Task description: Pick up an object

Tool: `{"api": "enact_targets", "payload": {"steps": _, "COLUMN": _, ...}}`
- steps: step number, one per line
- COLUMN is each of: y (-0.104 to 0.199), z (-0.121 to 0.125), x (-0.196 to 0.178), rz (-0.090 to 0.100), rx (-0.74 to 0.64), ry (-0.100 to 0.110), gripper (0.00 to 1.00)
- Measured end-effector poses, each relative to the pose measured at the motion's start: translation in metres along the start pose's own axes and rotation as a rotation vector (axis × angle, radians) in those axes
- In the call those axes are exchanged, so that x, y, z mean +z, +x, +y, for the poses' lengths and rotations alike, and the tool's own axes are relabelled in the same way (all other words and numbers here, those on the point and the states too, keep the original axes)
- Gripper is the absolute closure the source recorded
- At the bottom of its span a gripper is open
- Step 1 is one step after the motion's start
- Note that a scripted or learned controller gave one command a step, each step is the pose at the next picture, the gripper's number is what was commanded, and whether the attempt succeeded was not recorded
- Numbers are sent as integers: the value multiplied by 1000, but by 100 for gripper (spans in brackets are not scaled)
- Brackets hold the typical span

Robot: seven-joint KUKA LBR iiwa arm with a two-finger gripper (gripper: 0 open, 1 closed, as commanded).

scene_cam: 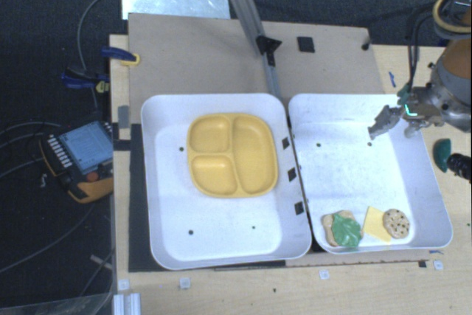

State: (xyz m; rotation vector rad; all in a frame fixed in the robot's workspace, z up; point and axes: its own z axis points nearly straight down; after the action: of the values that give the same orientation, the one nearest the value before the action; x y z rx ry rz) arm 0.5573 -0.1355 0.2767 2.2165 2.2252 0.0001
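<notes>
We judge the pick to be at its approach step, with nothing grasped yet: the grey two-finger gripper (380, 123) hangs over the upper right part of the shallow white right-hand bin (354, 181), well apart from the objects there, and we cannot tell how the tool is set. The candidates lie along that bin's near edge: a green leafy toy on a tan cracker (343, 228), a yellow cheese-like wedge (377, 223) just beside it, and a round speckled cookie (397, 223) touching the wedge. The next move calls for travelling toward that near edge and descending over one piece. Left of this bin, the shallow white left-hand bin (169, 225) holds a yellow three-compartment plastic plate (232, 156).
</notes>
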Motion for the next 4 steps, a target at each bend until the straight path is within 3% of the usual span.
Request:
{"api": "enact_targets", "payload": {"steps": 1, "y": 0, "z": 0, "x": -1, "rz": 0, "rx": 0, "ry": -1, "gripper": 0}}
{"api": "enact_targets", "payload": {"steps": 3, "y": -8, "z": -10, "x": 101, "rz": 1, "rx": 4, "ry": 3, "gripper": 0}}
{"api": "enact_targets", "payload": {"steps": 4, "y": -16, "z": -5, "x": 153, "rz": 1, "rx": 3, "ry": 4, "gripper": 0}}
